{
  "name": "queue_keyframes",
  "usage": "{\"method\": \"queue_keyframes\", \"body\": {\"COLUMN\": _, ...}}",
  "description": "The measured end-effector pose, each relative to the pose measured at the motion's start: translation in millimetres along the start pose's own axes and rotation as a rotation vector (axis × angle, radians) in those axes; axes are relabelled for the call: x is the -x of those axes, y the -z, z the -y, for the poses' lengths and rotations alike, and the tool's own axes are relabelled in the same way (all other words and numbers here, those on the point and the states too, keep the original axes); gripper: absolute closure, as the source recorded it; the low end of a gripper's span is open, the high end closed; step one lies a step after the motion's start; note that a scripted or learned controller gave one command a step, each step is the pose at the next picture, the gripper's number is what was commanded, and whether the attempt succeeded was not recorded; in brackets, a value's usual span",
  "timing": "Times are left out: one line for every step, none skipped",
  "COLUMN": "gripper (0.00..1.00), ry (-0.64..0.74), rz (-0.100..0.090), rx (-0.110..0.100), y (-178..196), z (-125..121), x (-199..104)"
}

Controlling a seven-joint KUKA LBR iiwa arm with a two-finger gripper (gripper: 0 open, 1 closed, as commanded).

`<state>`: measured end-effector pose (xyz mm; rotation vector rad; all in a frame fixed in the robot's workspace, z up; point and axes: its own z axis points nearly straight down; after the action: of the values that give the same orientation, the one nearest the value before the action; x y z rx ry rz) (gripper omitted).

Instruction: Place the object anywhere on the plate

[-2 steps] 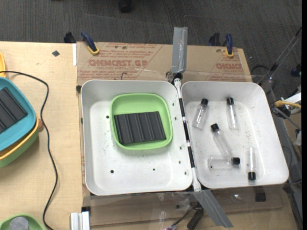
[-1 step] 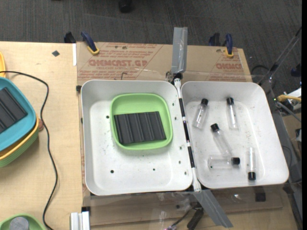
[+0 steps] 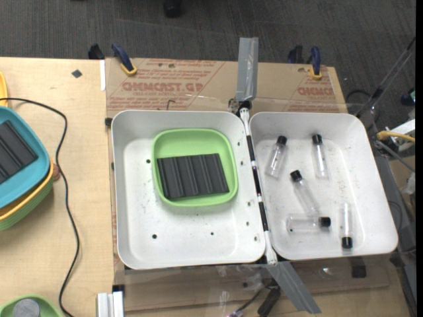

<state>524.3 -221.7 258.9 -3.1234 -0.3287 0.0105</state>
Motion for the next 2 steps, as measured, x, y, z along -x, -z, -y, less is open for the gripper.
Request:
{"method": "queue_keyframes", "body": {"gripper": 0.00, "ry": -0.004, "rz": 0.000, "rx": 0.000, "y": 5.5, "z": -1.1, "x": -4.9}}
{"method": "queue_keyframes", "body": {"gripper": 0.00, "ry": -0.007, "rz": 0.000, "rx": 0.000, "y": -0.4, "z": 1.3, "x": -1.2}}
